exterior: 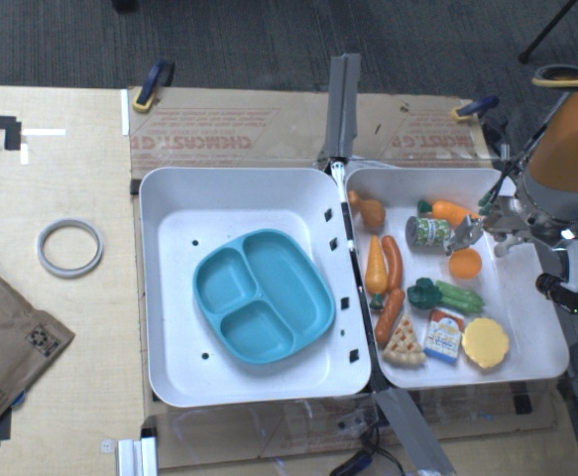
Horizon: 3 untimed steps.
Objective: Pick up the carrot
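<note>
The carrot (376, 264) is orange and tapered with a small green tip. It lies lengthwise at the left side of the right bin (541, 365), against a red sausage (393, 259). A second orange, carrot-like piece with a green end (448, 211) lies at the bin's back. My gripper (485, 236) hangs over the back right part of this bin, just right of a small can (429, 232) and above an orange ball (464, 264). It stands open and holds nothing, well to the right of the carrot.
The right bin also holds a brown piece (370, 212), a red chili (389, 316), a green vegetable (447, 296), a pizza slice (404, 343), a small carton (444, 335) and a yellow disc (485, 343). A blue divided plate (262, 296) lies in the left bin (170, 266).
</note>
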Each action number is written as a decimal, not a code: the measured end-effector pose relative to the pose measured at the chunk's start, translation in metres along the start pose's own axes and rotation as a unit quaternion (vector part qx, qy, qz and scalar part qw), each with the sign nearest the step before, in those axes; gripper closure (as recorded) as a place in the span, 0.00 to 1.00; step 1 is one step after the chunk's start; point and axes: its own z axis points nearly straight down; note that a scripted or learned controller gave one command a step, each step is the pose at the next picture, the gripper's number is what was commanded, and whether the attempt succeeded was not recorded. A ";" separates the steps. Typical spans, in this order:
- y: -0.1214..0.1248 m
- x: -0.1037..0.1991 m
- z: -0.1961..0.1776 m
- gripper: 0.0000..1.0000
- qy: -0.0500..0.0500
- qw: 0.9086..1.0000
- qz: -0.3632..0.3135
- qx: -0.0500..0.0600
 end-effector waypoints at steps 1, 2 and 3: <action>0.028 0.032 0.019 0.00 0.000 1.000 0.001 0.002; 0.059 -0.004 0.022 0.00 0.006 1.000 0.012 0.021; 0.062 -0.007 0.013 1.00 0.000 1.000 0.013 0.013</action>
